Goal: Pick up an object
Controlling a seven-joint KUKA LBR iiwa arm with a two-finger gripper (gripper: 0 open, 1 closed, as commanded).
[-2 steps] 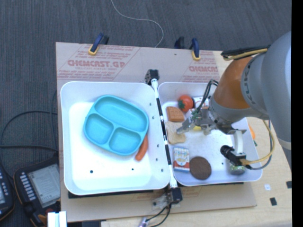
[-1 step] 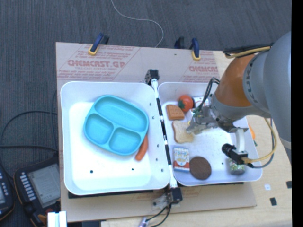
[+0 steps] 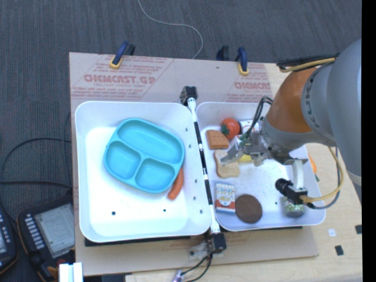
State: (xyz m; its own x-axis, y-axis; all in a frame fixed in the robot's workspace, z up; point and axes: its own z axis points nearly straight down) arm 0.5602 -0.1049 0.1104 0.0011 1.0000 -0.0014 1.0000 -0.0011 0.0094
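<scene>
My gripper [image 3: 245, 153] hangs low over the upper middle of the right bin [image 3: 317, 216], just right of a slice of bread [image 3: 226, 168]. Something yellow [image 3: 251, 152] shows right at the gripper's tip; whether it is held I cannot tell. Around it lie a red tomato [image 3: 230, 126], a tan waffle-like cracker [image 3: 217, 139], a small printed box [image 3: 225, 195], a round brown cookie [image 3: 248, 208] and a small grey-green item [image 3: 292, 207] at the bin's lower right. The grey arm with its orange band [image 3: 294, 101] covers the bin's upper right.
The left bin [image 3: 94, 216] holds a blue divided plate [image 3: 144, 155] with an orange carrot-like piece [image 3: 175, 185] against its lower right rim. A black ridge [image 3: 200, 151] separates the bins. Clamps and cables sit along the board's far edge.
</scene>
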